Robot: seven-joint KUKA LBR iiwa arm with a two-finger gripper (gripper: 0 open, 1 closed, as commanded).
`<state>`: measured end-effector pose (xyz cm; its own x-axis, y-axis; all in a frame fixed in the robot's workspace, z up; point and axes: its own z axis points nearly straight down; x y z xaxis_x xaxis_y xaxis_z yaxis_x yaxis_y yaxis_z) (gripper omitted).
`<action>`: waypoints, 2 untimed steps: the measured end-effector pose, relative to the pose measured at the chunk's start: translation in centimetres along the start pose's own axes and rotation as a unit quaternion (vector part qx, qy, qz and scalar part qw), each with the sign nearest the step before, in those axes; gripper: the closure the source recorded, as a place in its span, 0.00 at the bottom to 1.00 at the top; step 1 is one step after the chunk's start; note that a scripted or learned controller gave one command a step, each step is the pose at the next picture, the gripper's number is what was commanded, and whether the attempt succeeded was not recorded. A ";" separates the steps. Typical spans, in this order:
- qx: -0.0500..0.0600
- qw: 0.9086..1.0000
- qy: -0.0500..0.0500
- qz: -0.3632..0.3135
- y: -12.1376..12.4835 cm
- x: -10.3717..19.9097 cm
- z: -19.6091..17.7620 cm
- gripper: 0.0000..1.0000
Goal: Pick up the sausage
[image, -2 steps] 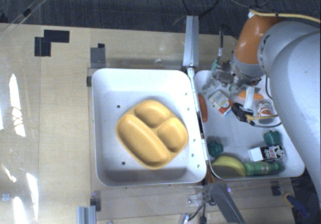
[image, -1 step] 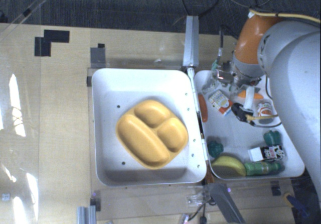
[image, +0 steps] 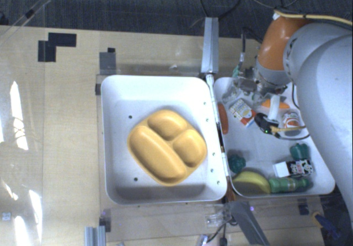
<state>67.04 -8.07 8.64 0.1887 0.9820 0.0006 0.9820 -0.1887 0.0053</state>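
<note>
Nearest the camera, at about six o'clock in the right bin [image: 325, 184], a yellow banana [image: 251, 181] is lying beside a green bottle-shaped toy [image: 288, 185], with a dark teal lump [image: 237, 162] sitting just above the banana and a small white printed box [image: 295, 168] lying near a teal block [image: 300, 151]. At nine o'clock of these, the left bin [image: 116, 129] is holding one large glossy yellow tray [image: 167, 145] with three rounded hollows. Farther up, the sausage [image: 222, 118] is lying along the right bin's left wall, a slim, smooth, orange-red rod pointing toward twelve o'clock. Beyond it the gripper [image: 241, 97] is hanging over crumpled packets [image: 241, 110] at the bin's far end, apart from the sausage; whether it is open or closed, one cannot tell
</note>
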 end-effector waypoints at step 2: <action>0.000 1.000 0.000 0.000 0.0 0.0 0.0 0.00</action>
